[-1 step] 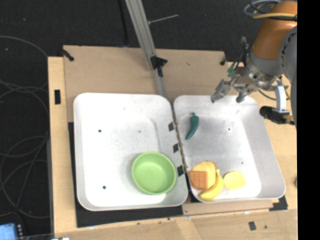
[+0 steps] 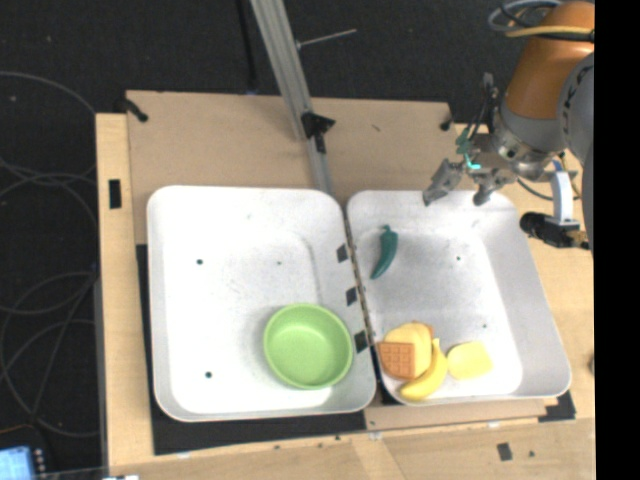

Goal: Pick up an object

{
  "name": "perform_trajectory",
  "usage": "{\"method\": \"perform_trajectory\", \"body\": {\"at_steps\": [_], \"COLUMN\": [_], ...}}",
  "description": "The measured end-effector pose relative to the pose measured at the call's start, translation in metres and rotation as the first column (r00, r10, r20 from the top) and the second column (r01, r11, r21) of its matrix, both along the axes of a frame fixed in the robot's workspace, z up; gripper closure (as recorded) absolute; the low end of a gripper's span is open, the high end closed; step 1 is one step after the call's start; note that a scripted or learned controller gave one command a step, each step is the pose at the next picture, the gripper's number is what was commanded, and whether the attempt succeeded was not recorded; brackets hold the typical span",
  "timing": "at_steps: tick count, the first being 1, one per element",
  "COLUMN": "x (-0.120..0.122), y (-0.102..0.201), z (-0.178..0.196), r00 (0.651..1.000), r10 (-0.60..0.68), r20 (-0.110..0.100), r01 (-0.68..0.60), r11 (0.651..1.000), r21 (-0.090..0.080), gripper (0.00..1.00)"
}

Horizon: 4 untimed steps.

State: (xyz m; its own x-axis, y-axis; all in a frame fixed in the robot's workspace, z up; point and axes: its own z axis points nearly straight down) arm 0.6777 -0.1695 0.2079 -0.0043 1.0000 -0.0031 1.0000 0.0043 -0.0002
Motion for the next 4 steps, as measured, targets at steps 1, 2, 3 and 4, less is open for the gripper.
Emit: {"method": "perform_trajectory", "body": {"at_steps": [1,2,3,4], "x": [-0.002,-0.003,-0.002,0.008], "y": [-0.004,-0.005,-0.007,-0.012], "z": [-0.063,-0.110,-0.094,-0.043], "r00": [1.000,1.000,1.000,1.000], "r10": [-0.004,-0.003,0.000,-0.001], "r20": [-0.005,-0.004,0.003,0.008], "r01": [0.004,0.003,0.000,0.001], "r11": [1.000,1.000,1.000,1.000], "r21": [0.000,0.000,-0.005,0.003], "gripper": [0.00,0.00,1.00,1.00]}}
